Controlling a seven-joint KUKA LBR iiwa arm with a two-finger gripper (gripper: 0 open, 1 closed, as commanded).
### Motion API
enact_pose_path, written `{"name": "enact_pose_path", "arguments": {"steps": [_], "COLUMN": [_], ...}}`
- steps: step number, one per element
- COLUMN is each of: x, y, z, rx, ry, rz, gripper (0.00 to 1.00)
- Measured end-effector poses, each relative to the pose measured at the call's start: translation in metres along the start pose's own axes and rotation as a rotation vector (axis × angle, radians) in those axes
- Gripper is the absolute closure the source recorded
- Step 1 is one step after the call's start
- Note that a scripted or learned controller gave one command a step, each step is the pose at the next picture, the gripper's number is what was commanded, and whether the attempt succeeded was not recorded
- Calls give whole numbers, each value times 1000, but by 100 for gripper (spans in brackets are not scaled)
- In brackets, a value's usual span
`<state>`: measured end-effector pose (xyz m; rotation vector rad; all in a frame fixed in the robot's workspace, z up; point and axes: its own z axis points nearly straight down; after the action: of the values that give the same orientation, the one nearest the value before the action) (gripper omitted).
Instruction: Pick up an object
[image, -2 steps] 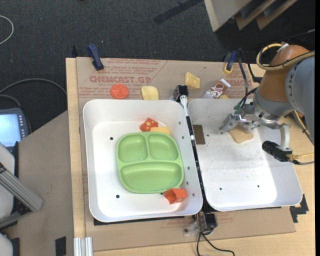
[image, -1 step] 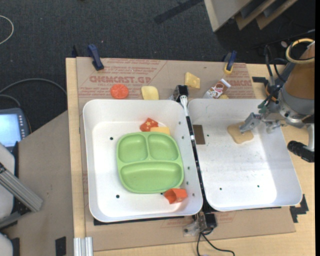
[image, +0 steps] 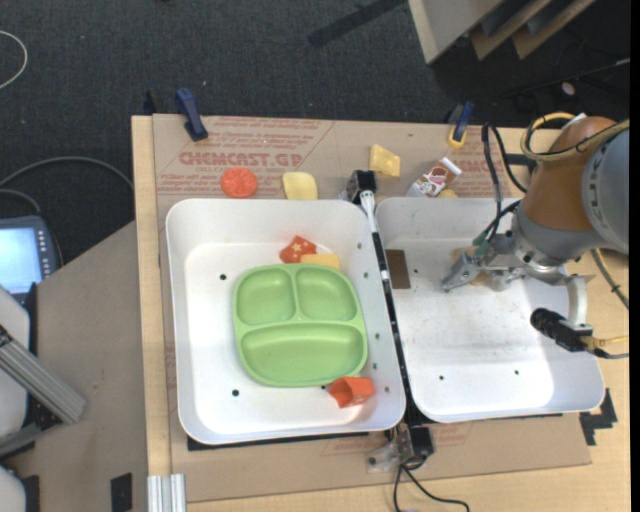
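Observation:
My gripper (image: 462, 272) hangs low over the upper middle of the right bin (image: 490, 370), pointing left, with the grey and orange arm behind it at the right. A small flat brown piece (image: 397, 268) lies at that bin's left wall, a short way left of the gripper and apart from it. In the left bin (image: 195, 300) a green divided plate (image: 298, 325) lies flat. A red piece (image: 297, 249) and a pale yellow piece (image: 322, 261) rest by its far edge, and an orange block (image: 349, 391) sits at its near right corner.
On the cardboard behind the bins lie an orange disc (image: 238, 182), a yellow lump (image: 299, 185), a yellow wedge (image: 385, 159), a red and white packet (image: 434, 179) and a small black item (image: 360, 183). Blue clamps (image: 190, 113) grip the board's far edge.

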<state>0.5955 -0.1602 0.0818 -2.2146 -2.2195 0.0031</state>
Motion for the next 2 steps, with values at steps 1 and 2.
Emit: {"name": "enact_pose_path", "arguments": {"steps": [1,2], "x": [-18,-63], "y": [62,-13], "z": [-75,-57], "rx": [-17,-1], "ry": [-7,-2], "rz": [-1,6], "gripper": [0,0]}}
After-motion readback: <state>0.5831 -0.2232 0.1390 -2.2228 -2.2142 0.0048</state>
